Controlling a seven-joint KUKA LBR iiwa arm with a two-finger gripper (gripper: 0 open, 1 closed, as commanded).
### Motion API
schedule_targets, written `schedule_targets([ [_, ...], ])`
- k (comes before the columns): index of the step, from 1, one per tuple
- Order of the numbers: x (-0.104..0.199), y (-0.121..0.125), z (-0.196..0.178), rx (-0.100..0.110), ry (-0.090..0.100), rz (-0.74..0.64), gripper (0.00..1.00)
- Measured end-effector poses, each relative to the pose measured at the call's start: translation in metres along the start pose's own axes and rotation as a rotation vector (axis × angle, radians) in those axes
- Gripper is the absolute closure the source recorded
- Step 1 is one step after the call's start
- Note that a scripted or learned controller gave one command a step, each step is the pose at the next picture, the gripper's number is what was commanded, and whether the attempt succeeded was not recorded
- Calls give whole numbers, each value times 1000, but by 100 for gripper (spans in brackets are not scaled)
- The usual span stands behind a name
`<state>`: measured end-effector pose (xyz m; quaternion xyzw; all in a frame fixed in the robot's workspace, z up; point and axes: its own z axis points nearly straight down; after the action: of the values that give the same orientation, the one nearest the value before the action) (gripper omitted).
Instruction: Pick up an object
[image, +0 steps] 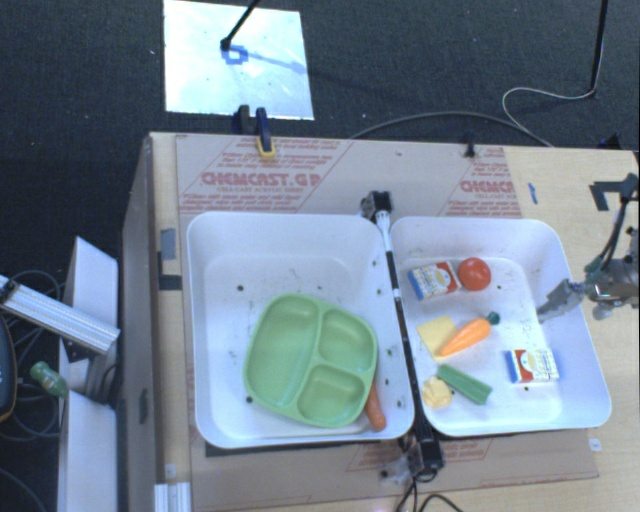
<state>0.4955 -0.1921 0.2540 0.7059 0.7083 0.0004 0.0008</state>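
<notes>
None of the pick looks done: the claw (556, 300) hangs at the right bin's (572, 262) right rim, its state impossible to tell, while the nearest object, a small carton (529, 366), lies untouched on the bin floor.

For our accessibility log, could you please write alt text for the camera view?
The pincer hangs at the right bin's right wall, holding nothing. That bin holds a tomato, carrot and small cartons; the left bin holds a green tray.

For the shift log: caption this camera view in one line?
Tool at the right bin rim; toy foods inside; green tray in the left bin.
</notes>
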Motion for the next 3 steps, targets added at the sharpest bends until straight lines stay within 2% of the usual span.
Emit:
schedule_targets([
  [1, 33, 32, 154, -11, -3, 2, 0],
  [2, 47, 86, 169, -1, 0, -1, 0],
  [3, 46, 87, 158, -3, 0, -1, 100],
])
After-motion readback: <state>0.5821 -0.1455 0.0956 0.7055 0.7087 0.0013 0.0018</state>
